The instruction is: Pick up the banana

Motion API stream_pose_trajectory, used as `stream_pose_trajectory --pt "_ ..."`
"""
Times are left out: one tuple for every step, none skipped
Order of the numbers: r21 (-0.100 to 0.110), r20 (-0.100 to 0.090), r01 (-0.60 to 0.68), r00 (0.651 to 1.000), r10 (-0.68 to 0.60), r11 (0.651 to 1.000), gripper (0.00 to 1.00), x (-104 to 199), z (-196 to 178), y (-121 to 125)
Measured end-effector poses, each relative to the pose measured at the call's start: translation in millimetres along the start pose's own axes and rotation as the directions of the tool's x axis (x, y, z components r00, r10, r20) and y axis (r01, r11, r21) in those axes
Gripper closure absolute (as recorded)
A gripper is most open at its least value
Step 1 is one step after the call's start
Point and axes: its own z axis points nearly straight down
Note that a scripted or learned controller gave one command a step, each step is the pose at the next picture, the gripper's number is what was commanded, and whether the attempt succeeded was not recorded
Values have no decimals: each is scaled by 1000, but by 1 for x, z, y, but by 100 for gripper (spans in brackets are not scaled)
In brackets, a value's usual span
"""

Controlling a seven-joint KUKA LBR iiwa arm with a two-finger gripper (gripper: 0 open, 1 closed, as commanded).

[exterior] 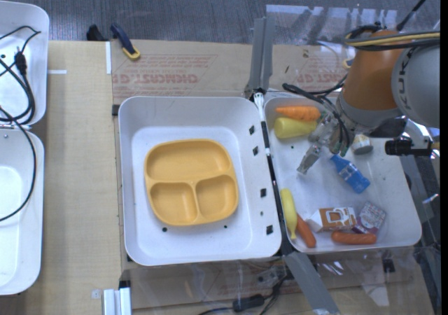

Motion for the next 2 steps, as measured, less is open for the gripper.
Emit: stream_pose_trajectory --pt "18 -26 118 993 -117 993 0 -25 0 4" --pt "25 -18 -32 999 32 999 0 -18 0 13"
